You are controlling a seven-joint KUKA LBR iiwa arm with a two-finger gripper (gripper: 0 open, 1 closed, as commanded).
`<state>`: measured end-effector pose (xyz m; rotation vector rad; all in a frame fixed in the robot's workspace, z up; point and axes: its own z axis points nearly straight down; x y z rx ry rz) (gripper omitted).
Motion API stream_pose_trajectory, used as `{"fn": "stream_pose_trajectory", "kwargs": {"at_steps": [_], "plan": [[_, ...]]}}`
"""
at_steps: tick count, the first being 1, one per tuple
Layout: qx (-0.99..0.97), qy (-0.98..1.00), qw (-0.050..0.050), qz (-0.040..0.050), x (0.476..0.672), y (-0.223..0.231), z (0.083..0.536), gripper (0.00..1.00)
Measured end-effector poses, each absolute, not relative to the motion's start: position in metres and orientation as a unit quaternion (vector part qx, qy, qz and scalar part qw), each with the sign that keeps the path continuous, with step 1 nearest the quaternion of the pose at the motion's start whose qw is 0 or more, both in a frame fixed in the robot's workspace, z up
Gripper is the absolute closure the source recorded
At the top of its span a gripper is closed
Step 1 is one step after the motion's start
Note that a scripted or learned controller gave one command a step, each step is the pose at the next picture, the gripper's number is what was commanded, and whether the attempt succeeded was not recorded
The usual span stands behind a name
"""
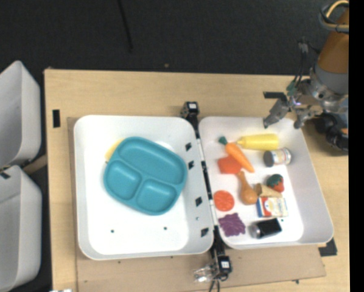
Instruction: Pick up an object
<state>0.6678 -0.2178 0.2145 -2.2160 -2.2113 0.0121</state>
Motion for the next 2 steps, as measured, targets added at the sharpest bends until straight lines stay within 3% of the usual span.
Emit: {"fn": "stream_pose_trajectory", "kwargs": {"at_steps": [1, 2], "plan": [[-0.707, -0.707, 0.001, 0.0009, 0.670, -0.217, 0.223, 0.00], [-0.707, -0.707, 0.003, 0.0028, 0.664, -0.220, 0.158, 0.00]]}}
